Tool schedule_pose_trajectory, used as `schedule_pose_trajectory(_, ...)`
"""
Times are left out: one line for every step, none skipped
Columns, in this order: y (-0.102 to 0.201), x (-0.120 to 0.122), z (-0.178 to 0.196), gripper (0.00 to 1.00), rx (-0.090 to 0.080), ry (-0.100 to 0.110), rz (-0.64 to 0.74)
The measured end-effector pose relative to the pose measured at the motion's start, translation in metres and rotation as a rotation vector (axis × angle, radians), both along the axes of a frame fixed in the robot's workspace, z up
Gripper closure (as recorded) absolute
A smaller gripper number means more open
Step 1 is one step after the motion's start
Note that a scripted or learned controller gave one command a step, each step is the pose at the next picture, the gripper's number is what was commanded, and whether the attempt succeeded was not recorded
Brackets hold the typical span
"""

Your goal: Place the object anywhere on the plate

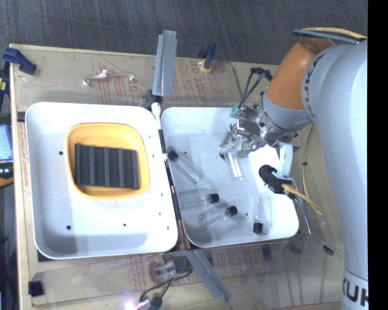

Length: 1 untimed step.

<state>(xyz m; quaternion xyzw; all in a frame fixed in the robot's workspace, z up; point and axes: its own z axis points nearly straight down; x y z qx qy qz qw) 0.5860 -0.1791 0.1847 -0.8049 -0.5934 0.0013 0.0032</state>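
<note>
A yellow plate (107, 131) lies in the left bin (45, 225), with a dark grey ridged block (107, 166) on its middle. My gripper (235, 148) hangs over the upper middle of the right bin (200, 124), well to the right of the plate. It is shut on a clear vial (236, 166), whose top sits between the fingers and whose length points down toward the bin floor.
Several more clear vials with black caps lie in the right bin: one near the left wall (183, 165), two near the front middle (204, 199) (218, 217), one at the front right (258, 215). A raised divider (165, 166) separates the bins.
</note>
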Motion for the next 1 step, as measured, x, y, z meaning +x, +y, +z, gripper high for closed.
schedule_pose_trajectory(0.0856,0.003,0.0217,1.0,-0.001,0.0,0.143)
